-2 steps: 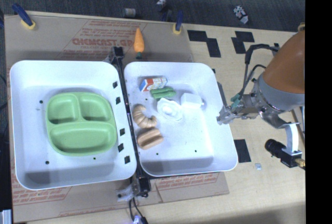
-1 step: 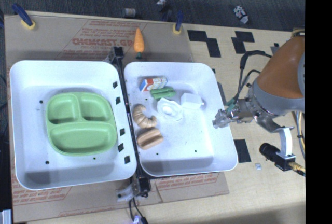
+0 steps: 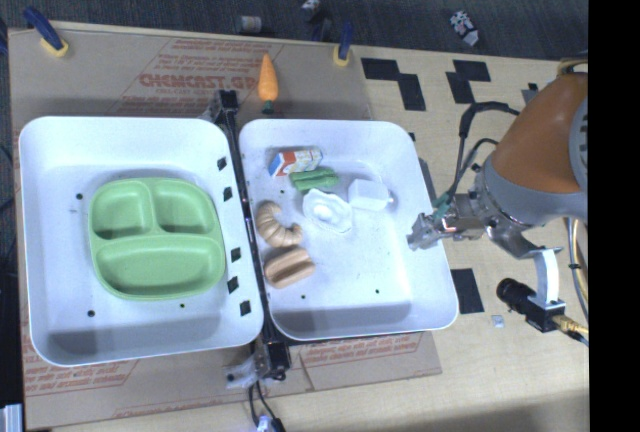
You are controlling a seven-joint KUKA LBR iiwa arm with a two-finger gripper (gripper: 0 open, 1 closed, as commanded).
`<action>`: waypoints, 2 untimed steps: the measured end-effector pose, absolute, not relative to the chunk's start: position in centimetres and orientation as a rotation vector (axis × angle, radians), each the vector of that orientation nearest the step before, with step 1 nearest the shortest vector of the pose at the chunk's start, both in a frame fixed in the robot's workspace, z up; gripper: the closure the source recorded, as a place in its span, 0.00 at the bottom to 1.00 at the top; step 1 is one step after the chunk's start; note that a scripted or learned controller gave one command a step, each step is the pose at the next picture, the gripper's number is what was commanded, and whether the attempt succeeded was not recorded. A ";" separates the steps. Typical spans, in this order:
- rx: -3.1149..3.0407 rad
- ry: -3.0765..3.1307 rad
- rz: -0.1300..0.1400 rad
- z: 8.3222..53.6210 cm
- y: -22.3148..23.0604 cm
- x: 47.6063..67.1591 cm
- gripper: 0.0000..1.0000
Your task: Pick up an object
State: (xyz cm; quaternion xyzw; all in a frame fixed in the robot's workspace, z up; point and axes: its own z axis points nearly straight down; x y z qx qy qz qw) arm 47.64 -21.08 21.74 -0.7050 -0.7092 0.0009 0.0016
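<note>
Reaching in over the outer rim of the right bin [image 3: 428, 305], the gripper [image 3: 422, 232] hovers at the bin's edge with nothing visible between its fingertips; the view is too small and blurred to tell whether the jaws are spread or pressed together. All candidate objects lie well beyond the jaws, toward the wall that divides the two bins. Nearest the jaws sits a clear plastic cup [image 3: 368, 193], with a white dish [image 3: 328, 212] just past it. Farther off are a green pod [image 3: 314, 180] and a red-and-white carton [image 3: 295, 160], close to each other, and, along the dividing wall, a curled croissant [image 3: 274, 222] with a hot dog bun [image 3: 288, 266] just beside it. The left bin [image 3: 50, 320], farthest from the jaws, holds a green divided plate [image 3: 155, 238]; an orange carrot [image 3: 267, 78] lies on the cardboard outside both bins. The step in hand appears to be the approach, with no object yet selected or touched. To do it well, the arm should travel across the bin until the jaws are centred over a single item, preferably one standing apart from its neighbours, such as the hot dog bun or the cup. The jaws should be turned to span the item's narrow width, then lowered straight down so that one fingertip passes on each side. Closing should wait until both fingertips are below the item's widest part, since the clear cup and the dish look likely to slide away.
</note>
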 end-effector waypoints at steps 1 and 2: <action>-2.216 -2.230 -0.001 23.9 -21.2 47.7 1.00; -2.213 -2.226 0.002 22.5 -21.1 47.6 1.00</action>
